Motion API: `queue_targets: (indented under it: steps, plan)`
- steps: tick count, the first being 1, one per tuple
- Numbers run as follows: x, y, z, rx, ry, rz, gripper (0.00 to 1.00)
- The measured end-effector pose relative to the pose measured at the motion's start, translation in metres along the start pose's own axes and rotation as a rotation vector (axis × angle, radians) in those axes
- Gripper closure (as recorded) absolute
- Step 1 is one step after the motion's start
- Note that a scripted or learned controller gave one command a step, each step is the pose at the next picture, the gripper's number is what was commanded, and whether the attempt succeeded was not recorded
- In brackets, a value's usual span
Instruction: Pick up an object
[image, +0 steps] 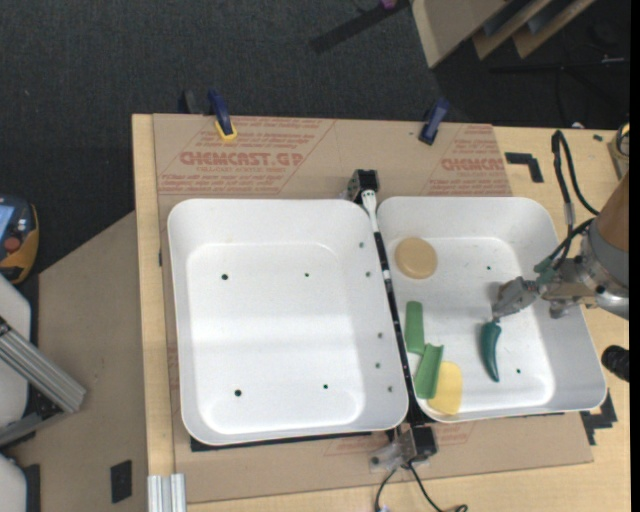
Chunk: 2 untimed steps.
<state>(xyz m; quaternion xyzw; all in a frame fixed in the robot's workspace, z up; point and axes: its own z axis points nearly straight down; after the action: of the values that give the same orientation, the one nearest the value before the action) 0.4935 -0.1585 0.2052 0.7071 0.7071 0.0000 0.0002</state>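
Note:
My gripper (508, 298) reaches in from the right over the right bin (530, 220), low above its floor. Just below and a little left of it lies a teal, pepper-shaped object (491, 350), its top end close to the gripper tip; I cannot tell whether they touch. A tan round disc (416, 257) sits in the bin's upper left. Along the bin's left wall lie a green stick (414, 326), a lighter green piece (428, 370) and a yellow object (446, 388) at the front corner.
The left bin (200, 230) stands beside the right one, with a black divider strip (383, 270) between them. Both rest on a cardboard sheet (300, 150) held by clamps (222, 118) at the back. Cables (565, 190) hang near the arm at the right.

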Motion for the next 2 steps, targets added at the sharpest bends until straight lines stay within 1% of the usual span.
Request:
queue_targets:
  steps: [1, 2]
  plan:
    - [0.003, -0.017, 0.124, 0.007, 0.003, 0.002, 0.00]
    - [0.002, -0.014, 0.108, -0.002, -0.001, 0.002, 1.00]
